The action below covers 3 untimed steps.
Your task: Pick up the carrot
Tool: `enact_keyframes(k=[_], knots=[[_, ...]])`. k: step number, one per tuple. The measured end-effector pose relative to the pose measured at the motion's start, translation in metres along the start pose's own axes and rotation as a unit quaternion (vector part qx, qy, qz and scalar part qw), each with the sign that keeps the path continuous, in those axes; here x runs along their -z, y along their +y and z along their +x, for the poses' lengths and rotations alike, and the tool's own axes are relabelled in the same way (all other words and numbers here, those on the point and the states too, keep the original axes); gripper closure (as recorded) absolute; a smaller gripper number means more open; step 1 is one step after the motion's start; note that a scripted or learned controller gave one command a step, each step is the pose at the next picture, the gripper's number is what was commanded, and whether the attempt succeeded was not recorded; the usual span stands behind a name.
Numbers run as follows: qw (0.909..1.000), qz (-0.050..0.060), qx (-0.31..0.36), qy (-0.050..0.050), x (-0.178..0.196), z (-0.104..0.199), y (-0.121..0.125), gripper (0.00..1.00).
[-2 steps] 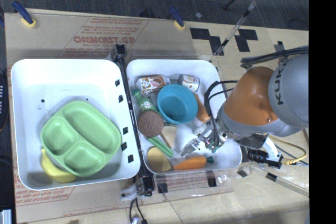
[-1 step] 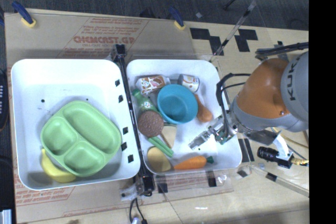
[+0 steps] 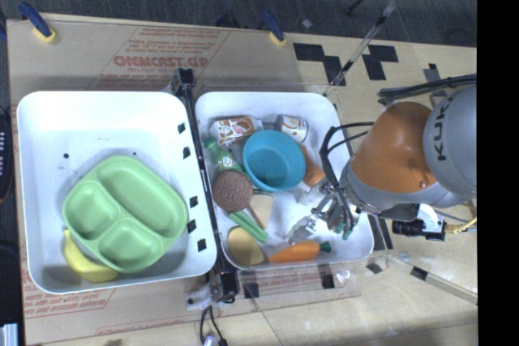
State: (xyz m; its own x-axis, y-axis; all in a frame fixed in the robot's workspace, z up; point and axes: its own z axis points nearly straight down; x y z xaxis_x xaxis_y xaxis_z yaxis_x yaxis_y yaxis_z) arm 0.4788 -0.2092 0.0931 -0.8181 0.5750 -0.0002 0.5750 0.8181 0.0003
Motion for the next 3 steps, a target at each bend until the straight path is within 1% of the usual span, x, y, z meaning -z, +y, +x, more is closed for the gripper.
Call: enact_keyframes(k=[1, 2, 3], knots=[[0.998, 0.001, -0.063, 0.0, 0.014, 0.012, 0.015, 0.0], [0.9692, 0.002, -0.246, 0.001, 0.037, 0.001, -0.004, 0.0], [0.9997, 0.001, -0.024, 0.002, -0.001, 0.001, -0.001, 0.0]])
